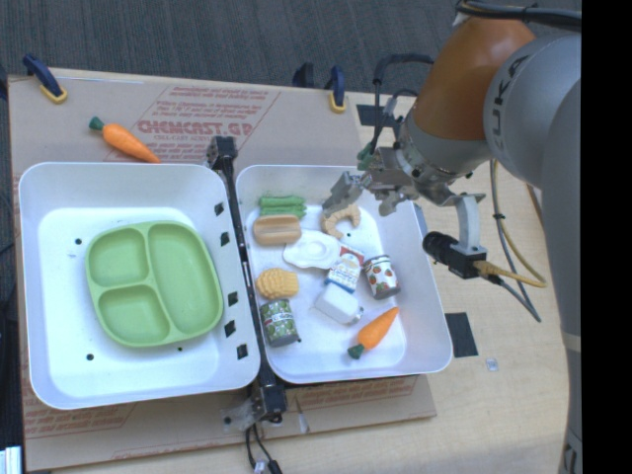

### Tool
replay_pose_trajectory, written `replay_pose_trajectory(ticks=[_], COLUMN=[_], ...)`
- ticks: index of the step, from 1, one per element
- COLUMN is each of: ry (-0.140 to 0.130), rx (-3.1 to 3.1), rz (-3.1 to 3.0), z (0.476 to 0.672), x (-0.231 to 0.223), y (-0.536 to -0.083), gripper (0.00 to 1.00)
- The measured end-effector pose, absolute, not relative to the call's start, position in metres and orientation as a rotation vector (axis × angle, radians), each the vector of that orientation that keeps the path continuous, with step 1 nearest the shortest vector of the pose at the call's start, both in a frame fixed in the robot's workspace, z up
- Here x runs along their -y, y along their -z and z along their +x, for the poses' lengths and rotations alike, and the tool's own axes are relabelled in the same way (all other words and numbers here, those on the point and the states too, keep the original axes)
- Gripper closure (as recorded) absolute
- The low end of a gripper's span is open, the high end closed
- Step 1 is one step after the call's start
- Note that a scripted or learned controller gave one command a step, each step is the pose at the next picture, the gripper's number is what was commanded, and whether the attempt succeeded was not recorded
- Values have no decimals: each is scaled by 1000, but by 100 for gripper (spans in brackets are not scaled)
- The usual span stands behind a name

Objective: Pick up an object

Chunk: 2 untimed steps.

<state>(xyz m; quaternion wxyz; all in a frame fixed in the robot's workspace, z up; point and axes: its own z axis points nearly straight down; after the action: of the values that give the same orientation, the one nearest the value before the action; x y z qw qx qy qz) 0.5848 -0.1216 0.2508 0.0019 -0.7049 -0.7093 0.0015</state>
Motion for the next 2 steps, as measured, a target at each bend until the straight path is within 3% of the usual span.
replay_pose_trajectory(ticks=[1,2], ry=[2,-5], rx=[2230,2227], rz=[-2217,-2211], z=[657,618], x=[96,32], y=[-413,-310], gripper=[0,0])
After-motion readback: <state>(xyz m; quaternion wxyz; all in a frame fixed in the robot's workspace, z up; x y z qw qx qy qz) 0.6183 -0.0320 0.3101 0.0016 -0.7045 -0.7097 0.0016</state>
